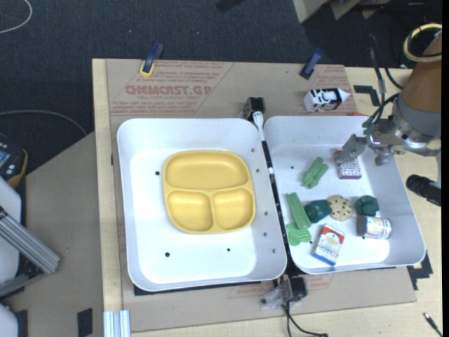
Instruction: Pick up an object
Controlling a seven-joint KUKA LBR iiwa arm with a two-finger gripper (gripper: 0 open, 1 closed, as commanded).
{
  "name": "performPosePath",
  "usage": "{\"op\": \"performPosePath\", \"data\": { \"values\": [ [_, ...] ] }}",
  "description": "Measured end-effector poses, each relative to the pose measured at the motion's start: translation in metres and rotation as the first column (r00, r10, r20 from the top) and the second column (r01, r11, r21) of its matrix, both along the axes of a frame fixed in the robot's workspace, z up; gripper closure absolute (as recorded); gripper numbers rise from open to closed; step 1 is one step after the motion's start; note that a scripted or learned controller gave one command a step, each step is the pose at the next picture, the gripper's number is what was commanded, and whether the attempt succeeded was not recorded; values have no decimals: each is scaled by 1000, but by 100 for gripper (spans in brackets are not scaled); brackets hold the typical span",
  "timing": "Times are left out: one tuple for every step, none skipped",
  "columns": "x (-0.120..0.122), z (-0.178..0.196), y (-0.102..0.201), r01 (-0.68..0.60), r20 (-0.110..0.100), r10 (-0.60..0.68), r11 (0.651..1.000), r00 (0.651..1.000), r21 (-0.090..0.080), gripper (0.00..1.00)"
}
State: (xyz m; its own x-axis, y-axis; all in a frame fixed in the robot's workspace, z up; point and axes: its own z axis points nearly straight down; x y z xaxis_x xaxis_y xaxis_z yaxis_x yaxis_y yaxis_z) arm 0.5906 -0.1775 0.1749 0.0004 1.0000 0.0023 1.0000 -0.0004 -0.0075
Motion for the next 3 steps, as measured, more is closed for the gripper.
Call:
{"op": "performPosePath", "data": {
  "values": [
    [-2,-62,8,0,-1,0,1000,1000,1,0],
    [-1,-88,7,0,8,0,1000,1000,-4,0],
    [0,-77,7,0,12,0,1000,1000,-4,100]
  ]
}}
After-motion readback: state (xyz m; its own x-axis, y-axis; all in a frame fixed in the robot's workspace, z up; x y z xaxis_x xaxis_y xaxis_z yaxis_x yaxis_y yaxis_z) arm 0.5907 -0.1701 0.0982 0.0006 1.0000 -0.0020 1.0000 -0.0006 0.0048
